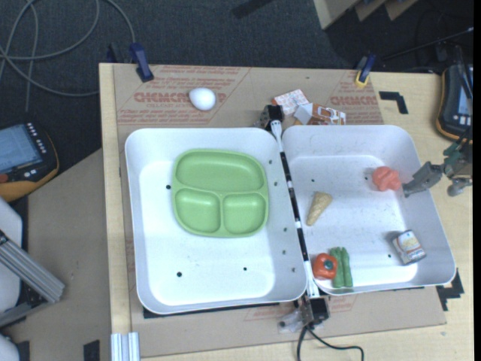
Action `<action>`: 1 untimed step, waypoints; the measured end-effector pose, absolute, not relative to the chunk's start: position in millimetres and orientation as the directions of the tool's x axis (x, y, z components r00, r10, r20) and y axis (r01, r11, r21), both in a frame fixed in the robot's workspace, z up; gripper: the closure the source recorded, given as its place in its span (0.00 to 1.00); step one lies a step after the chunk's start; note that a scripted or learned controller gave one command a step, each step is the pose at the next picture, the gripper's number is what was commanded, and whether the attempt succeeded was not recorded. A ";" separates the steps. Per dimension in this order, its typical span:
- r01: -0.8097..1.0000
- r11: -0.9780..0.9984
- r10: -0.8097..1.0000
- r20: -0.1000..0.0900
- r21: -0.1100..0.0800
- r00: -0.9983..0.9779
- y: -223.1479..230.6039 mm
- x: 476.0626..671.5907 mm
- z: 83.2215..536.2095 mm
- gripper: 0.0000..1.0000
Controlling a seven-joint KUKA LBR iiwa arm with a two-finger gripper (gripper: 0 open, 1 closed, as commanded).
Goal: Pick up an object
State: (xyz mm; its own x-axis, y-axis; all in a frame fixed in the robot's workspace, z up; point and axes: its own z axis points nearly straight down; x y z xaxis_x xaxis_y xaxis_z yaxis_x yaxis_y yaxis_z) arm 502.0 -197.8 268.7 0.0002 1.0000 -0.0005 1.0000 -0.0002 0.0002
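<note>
1. Green plastic bean pod (343, 267) and red tomato (325, 265) crowd the right white bin's (359, 145) near rim; mid-floor lies open.
2. Grey claw (422, 177) reaches over the right rim, beside the orange-pink lump (386, 178); its grip state I cannot tell.

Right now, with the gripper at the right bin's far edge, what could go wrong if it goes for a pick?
The gripper sits right beside the round orange-red object; closing off-centre may just roll it away. Both lie close to the right white bin's rim, so a descent could clip the wall. The small grey tin rests near the front-right wall, where there looks to be little room for the gripper.
</note>
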 end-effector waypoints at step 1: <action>1.000 0.001 1.000 0.000 -0.001 -0.001 -207.9 553.3 203.6 0.00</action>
State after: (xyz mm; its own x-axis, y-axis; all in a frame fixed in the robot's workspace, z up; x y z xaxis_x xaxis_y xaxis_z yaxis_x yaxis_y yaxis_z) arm 553.3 -207.9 203.6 -0.0007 1.0000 0.0002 1.0000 0.0007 -0.0009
